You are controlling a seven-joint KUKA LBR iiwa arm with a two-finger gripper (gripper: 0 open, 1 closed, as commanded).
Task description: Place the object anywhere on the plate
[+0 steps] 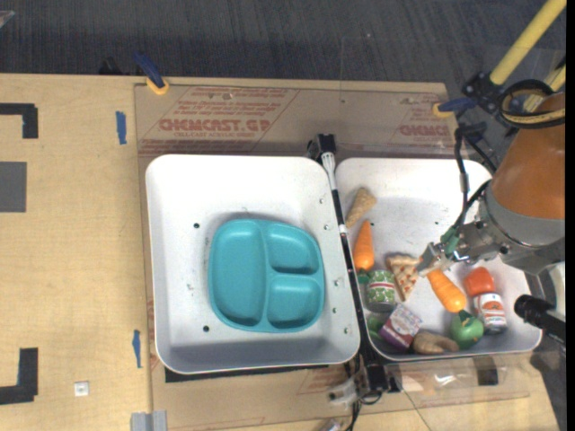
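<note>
A teal divided plate (266,275) lies in the left white bin (171,196). The right bin (422,182) holds several toy foods: a cone (359,205), an orange carrot (363,246), a pizza slice (403,273), a green can (382,290), a second orange piece (446,291), a red bottle (486,296) and a green pepper (467,329). My gripper (437,256) hangs low over the right bin, between the pizza slice and the second orange piece, and nothing is visibly gripped.
A purple-and-white packet (402,324) and a brown potato (432,341) lie at the right bin's front edge. A black divider (334,200) separates the bins. The grey and orange arm (530,191) covers the right bin's right side.
</note>
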